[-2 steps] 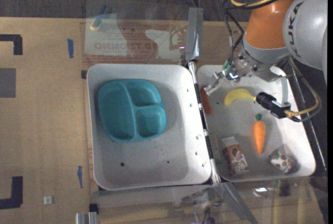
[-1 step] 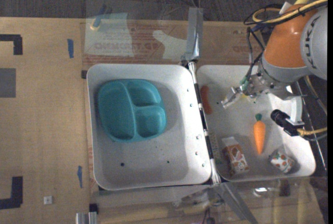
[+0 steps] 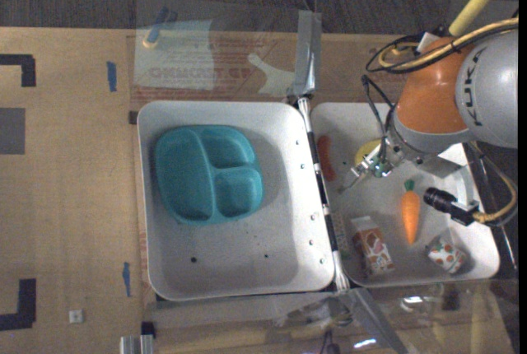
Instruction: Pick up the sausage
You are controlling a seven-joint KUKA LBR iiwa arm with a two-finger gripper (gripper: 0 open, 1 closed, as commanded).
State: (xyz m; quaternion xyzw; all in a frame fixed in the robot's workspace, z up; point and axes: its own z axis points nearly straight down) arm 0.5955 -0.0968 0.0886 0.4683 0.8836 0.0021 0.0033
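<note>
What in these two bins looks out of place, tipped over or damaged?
Nothing looks spilled or broken. The sausage lies tight against the left wall of the right bin, so it may be awkward to grasp. The small carton seems to lie on its side near the front wall.

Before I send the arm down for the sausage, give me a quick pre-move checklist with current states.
1. Sausage located: ok, lying along the right bin's left wall.
2. Sausage free of neighbours: ok, apart from the carrot and carton.
3. Gripper over the sausage: not ok, it hangs to the sausage's right.
4. Finger state: cannot tell.
5. Room for fingers beside the wall: cannot tell.
</note>
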